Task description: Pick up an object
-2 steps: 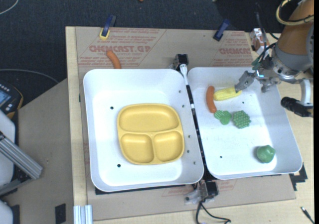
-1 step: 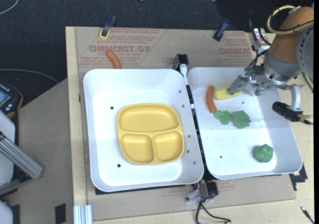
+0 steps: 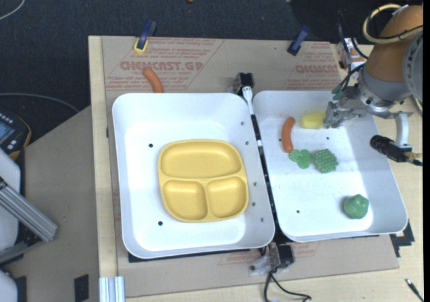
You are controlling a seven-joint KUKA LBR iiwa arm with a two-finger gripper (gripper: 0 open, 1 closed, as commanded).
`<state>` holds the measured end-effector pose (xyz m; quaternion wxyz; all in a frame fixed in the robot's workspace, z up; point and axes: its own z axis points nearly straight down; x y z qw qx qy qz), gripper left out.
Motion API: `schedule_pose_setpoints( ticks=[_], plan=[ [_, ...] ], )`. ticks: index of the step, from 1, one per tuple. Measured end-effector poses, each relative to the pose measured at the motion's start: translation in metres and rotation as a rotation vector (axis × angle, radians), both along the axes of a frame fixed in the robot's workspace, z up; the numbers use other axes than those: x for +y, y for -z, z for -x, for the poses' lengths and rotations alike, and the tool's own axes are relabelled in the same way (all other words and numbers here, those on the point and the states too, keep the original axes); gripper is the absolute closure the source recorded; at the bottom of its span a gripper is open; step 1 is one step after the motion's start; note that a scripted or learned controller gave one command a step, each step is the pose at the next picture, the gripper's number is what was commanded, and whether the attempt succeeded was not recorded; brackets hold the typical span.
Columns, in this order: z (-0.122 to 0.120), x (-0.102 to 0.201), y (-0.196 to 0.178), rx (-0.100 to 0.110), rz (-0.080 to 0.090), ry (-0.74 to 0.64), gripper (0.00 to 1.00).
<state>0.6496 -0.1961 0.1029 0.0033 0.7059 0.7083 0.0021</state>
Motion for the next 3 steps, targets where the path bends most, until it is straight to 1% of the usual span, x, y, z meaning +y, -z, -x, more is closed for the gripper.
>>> schedule_pose_setpoints(
  ticks=[1,2,3],
  plan=[
    [-0.001,0.004,-0.044,0.001,0.001,0.002,1.00],
    [0.005,0.001,-0.091,0.001,0.001,0.004,1.00],
    [0.003,0.000,-0.125,0.001,0.001,0.003,1.00]
  ],
)
